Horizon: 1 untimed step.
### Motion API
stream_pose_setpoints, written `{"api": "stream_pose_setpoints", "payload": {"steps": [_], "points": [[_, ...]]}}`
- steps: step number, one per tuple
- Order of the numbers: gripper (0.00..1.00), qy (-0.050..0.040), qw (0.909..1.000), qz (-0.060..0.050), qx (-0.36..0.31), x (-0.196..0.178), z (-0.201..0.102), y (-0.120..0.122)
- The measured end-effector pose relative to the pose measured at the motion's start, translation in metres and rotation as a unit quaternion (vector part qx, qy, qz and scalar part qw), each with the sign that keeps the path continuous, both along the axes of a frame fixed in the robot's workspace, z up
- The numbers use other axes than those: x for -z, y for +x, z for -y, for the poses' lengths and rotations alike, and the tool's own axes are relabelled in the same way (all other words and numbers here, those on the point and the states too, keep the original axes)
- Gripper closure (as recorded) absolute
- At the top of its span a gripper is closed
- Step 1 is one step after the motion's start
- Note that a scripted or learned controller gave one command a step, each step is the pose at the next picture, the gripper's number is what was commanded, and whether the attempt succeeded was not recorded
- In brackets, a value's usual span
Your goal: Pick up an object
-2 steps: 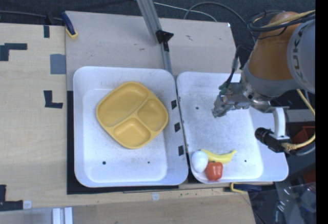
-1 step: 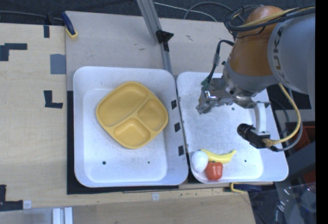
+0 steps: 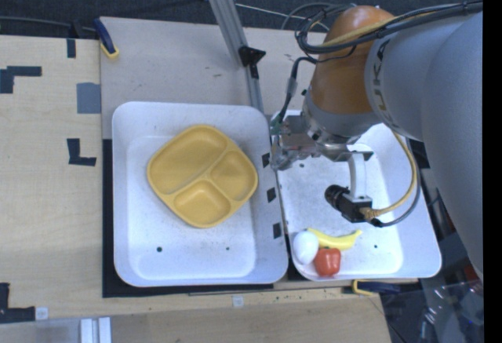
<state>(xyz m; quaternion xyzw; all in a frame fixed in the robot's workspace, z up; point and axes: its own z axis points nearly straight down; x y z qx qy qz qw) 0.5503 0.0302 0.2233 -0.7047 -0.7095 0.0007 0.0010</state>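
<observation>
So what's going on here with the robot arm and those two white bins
A grey KUKA arm with an orange band reaches in over the right-hand white bin, with its gripper near that bin's upper left corner. Nothing is visibly held. At that bin's near edge lie a white egg-shaped object, a small yellow banana and a red pepper-like piece, clustered together. The left-hand white bin holds a yellow three-compartment plastic plate, untouched.

The light is even and fairly bright, coming from above. The two white bins (image 3: 125, 176) are near overexposed, their surfaces washed pale. Soft, short shadows lie under the yellow plate (image 3: 202, 175) and under the arm (image 3: 408, 67) at right. The dark floor along the top of the frame stays dim. Detail is soft and slightly grainy throughout.
</observation>
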Motion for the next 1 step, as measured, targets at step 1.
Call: {"api": "stream_pose_setpoints", "payload": {"steps": [1], "points": [[1.00, 0.0006, 1.0000, 0.000, -0.001, -0.0018, -0.0625, 0.0108]]}}
